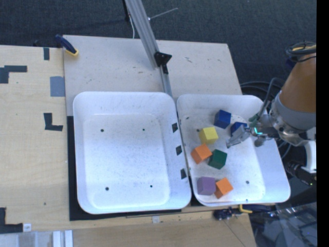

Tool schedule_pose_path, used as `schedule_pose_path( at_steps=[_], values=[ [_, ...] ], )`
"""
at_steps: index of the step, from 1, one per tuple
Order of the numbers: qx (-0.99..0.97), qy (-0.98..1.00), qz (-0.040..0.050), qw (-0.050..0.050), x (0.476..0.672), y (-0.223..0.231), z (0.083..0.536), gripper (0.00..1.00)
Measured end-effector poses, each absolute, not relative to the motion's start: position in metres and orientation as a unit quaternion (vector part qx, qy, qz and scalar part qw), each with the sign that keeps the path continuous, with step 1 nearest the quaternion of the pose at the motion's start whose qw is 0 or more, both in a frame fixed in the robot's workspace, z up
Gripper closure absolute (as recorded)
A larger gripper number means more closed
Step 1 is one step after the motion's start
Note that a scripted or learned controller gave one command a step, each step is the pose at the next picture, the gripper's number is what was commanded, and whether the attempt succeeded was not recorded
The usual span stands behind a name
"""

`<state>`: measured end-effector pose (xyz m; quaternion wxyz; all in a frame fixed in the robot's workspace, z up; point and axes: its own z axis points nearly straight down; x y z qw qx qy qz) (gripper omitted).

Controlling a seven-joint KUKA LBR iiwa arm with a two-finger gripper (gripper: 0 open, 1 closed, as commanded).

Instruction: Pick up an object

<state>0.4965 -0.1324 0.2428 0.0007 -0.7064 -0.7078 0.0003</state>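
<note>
The right bin (267, 181) holds several small blocks. A blue block (222, 118) lies at the back, with a second blue block (238, 127) just right of it. In front of these are a yellow block (209, 134), an orange block (201, 152) and a green block (218, 159). A purple block (206, 185) and another orange block (223, 187) sit near the front wall. My gripper (246, 139) hangs low over the bin's right half, open. Its left finger (234, 139) is right beside the second blue block, and nothing sits between the fingers.
The left bin (82, 138) stands alongside, separated by a shared double rim (180, 143). A slanted metal rail (146, 30) crosses the bench behind the bins. Cables and a yellow-handled tool (241, 209) lie off the front right corner.
</note>
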Motion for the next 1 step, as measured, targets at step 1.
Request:
schedule_pose_path(
  at_steps=[1],
  values=[
    [-0.707, -0.707, 0.0019, 0.002, 0.49, -0.1339, 0.1975, 0.0]
  ],
)
